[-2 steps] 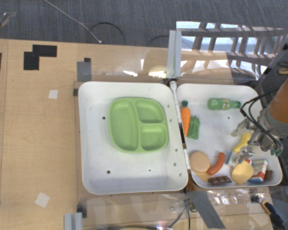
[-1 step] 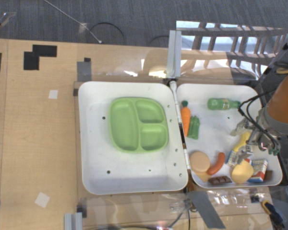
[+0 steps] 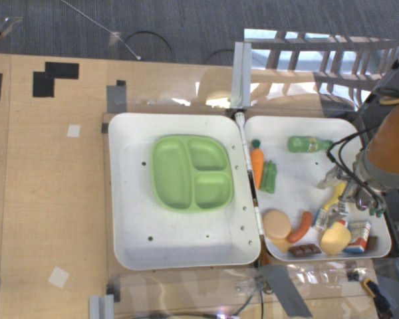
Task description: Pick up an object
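Note:
The right bin (image 3: pixel 299 168) holds several toy foods: a green bottle (image 3: pixel 307 144) at the back, a carrot (image 3: pixel 257 164) beside a small green piece (image 3: pixel 269 177), a round tan bun (image 3: pixel 276 223), a red sausage (image 3: pixel 300 226), a brown chocolate bar (image 3: pixel 303 249), a yellow pear-like fruit (image 3: pixel 334 238) and a red-and-white can (image 3: pixel 359 236). My gripper (image 3: pixel 346 195) hangs low over the bin's right side, right above a slim yellow item (image 3: pixel 333 199) that it partly hides. The grey arm with its orange band (image 3: pixel 391 145) covers the bin's right edge.
The left bin (image 3: pixel 130 198) bears a green divided plate (image 3: pixel 190 173) in its middle. A metal post (image 3: pixel 241 78) stands behind the wall between the bins. Black cables (image 3: pixel 339 153) loop near the wrist. Wooden bench stretches away on the left.

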